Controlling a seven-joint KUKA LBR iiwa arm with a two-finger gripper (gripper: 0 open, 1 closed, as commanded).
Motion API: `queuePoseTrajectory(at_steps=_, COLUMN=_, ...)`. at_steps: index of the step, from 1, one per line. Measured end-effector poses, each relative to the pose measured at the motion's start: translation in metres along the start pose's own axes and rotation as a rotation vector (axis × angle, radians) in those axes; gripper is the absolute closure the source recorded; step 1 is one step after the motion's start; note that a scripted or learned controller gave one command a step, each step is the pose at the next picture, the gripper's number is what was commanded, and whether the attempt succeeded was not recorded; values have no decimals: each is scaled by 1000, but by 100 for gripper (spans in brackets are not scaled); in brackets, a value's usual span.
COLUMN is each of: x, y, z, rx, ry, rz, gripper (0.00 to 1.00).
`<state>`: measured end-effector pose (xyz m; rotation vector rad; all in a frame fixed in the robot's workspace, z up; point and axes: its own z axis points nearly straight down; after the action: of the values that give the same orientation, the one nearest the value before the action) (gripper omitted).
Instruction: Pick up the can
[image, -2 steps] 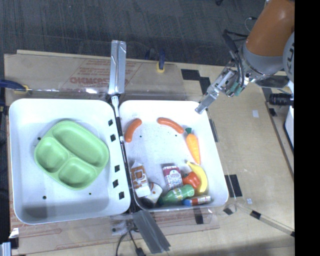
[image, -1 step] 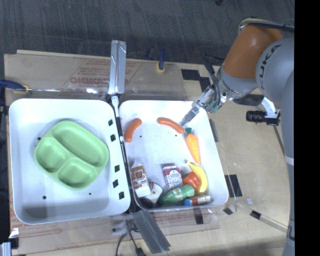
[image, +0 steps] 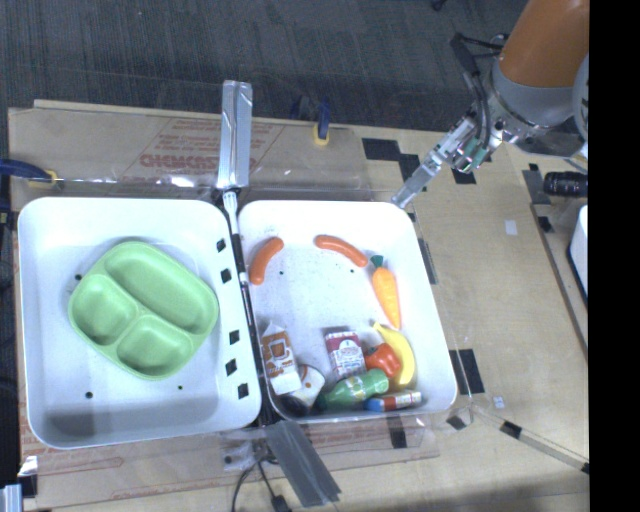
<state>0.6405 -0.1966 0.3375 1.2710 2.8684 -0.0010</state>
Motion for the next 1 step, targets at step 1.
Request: queuePoseTrajectory(at_steps=1, x=47, y=-73, z=42, rx=2, ry=5, rz=-144, gripper=0)
